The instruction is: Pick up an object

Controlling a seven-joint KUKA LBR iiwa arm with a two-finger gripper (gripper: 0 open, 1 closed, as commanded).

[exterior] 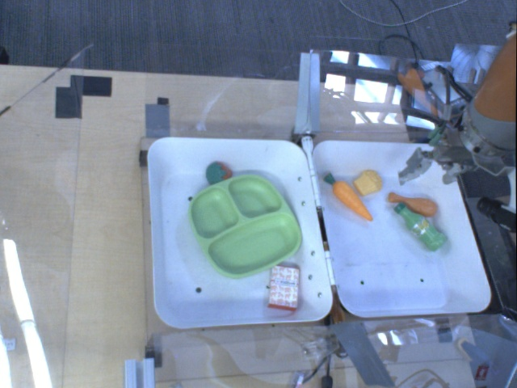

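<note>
Holding green plate [242, 233], carton [283, 287]: left bin [166, 241]; carrot [350, 199], bottle [421, 227]: rt bin [404, 289].

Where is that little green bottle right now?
The green bottle lies in the right bin, near its right side, just below the orange drumstick-shaped toy and to the right of the carrot.

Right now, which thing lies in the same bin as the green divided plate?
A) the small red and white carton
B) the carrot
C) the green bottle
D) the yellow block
A: the carton lies in the left bin just below the green plate; the other three lie in the right bin.
</note>
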